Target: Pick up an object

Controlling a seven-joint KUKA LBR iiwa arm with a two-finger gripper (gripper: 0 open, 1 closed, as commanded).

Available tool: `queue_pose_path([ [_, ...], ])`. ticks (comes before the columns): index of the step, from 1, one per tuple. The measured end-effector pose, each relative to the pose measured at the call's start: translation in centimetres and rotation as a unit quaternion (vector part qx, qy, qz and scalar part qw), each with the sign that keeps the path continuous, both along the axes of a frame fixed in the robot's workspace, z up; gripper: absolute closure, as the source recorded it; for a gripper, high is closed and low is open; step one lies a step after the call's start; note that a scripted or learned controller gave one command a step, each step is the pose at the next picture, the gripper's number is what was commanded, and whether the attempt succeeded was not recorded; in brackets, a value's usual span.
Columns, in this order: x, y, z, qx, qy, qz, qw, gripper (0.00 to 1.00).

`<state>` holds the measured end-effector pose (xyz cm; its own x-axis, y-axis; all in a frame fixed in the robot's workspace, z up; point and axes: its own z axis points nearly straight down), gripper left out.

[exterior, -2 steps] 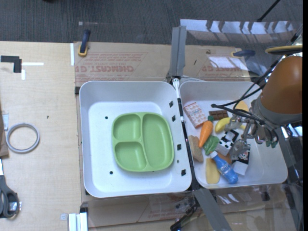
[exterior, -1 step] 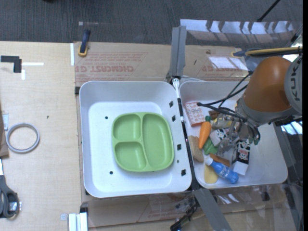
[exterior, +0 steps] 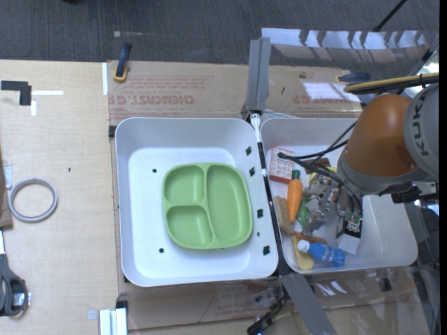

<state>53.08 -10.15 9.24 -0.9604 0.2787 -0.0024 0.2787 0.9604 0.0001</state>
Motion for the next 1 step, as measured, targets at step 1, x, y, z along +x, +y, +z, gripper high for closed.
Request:
queue_pose_path([
  [1,-0.63,0.47,-0.05,0.0001,0.0,-0.067,0.9978,0.0],
])
